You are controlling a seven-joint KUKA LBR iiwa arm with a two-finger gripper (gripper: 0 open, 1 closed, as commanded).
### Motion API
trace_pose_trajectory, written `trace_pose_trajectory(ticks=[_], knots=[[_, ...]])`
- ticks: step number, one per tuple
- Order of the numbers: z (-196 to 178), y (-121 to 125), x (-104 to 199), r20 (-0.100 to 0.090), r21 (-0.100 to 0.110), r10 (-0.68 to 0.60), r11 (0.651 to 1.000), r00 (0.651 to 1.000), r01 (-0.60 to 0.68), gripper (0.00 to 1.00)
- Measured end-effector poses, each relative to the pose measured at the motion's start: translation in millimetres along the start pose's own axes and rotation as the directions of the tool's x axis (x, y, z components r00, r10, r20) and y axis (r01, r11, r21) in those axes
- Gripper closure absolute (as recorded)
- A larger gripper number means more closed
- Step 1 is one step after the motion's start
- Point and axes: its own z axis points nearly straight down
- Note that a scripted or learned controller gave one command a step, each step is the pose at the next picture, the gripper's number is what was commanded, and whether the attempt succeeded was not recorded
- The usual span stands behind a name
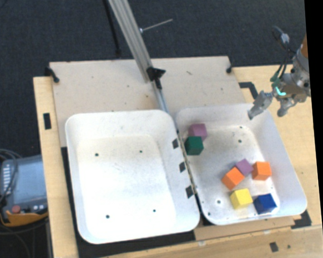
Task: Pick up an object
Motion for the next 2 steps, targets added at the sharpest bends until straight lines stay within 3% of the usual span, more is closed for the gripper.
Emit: trace_pose_trajectory(ticks=[1, 2], knots=[[-2, 1, 0, 0.002, -0.003, -0.002, 1.000, 1.000, 0.002, 0.00], [44, 5, -8, 0.002, 0.000, 0.002, 1.000, 1.000, -0.002, 0.00]])
